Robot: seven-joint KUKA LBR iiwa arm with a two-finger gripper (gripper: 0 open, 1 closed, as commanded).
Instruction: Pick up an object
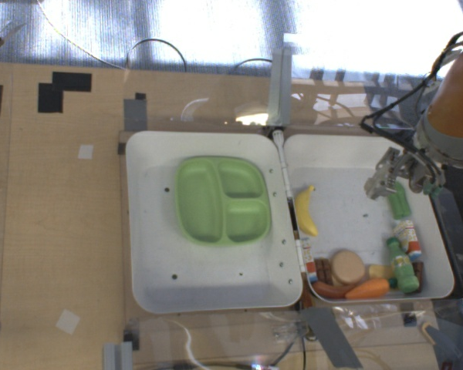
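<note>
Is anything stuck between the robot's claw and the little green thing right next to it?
Nothing visible. The end effector hangs over the right bin, and the small green object lies just beside it on bare bin floor. The other toys are piled farther along, toward the bin's near edge.

Colors here: lime green divided plate [220, 200] in a white bin [150, 284], yellow banana [305, 211], orange carrot [367, 289], green bottle [402, 266], tan wood-look worktop [54, 230] with black squares.
</note>
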